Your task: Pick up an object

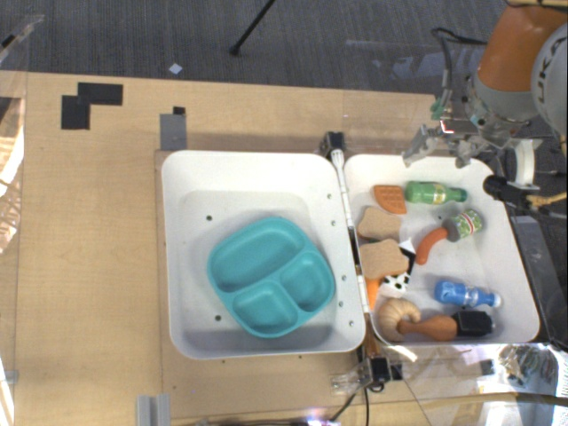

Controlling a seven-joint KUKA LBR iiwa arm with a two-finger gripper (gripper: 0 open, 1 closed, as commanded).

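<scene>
- The grey arm with the orange band reaches in over the far right corner of the counter; its hand (453, 140) hangs above the far rim of the right-hand shallow white bin (524, 278), with nothing visibly between its parts. I cannot tell from here whether it is released or clenched.
- The candidates all lie in that right bin: a green plastic bottle (434, 193) on its side near the far edge, a flat orange waffle-like piece (389, 198) beside it, two tan toast-shaped pieces (380, 240), a blue plastic bottle (463, 293) toward the near right corner.
- The left white bin (182, 238) holds a teal three-compartment plastic tray (271, 276).
- The green bottle looks the best target: nearest the hand and clear on its far side.
- Grip across its narrow width, not its length, and descend straight so the rim is not struck.
</scene>
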